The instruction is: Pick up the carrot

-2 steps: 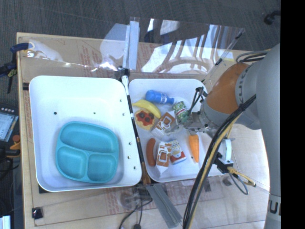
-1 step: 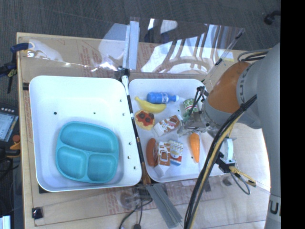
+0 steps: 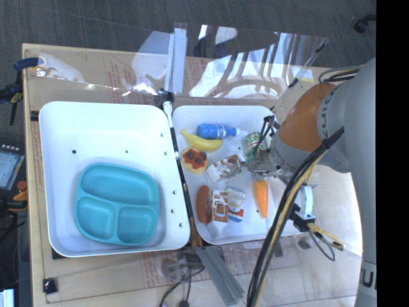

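Gripper (image 3: 259,166) at right of frame just above the carrot (image 3: 261,199) in the right bin (image 3: 220,112); grip state unclear

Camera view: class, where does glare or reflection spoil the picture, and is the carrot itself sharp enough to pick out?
In the camera view, bright glare streaks the clear panel behind the bins; the left bin is washed near-white; the carrot in the right bin is slightly soft but plainly readable, beside the claw.
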Robot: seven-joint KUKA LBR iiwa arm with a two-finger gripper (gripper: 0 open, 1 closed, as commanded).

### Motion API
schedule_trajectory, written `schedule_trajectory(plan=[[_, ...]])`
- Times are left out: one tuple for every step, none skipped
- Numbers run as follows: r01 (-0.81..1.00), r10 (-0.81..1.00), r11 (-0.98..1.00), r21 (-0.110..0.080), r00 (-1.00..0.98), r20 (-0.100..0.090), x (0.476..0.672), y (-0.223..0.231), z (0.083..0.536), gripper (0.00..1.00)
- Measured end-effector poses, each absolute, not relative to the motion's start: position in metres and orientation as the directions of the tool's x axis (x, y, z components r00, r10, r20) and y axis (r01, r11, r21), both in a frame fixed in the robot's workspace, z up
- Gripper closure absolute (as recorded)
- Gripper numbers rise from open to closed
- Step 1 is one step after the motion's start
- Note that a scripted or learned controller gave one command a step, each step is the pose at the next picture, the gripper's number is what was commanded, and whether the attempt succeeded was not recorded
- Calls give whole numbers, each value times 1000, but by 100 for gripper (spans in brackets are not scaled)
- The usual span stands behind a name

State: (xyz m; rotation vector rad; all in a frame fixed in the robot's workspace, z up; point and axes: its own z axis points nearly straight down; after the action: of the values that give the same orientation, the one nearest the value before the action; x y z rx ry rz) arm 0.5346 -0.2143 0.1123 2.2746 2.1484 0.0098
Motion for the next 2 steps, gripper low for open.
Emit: schedule_trajectory(plan=[[992, 992, -129, -2, 129, 1, 477, -205, 92, 0], [969, 969, -248, -4, 248, 0, 605, -172, 91, 0]])
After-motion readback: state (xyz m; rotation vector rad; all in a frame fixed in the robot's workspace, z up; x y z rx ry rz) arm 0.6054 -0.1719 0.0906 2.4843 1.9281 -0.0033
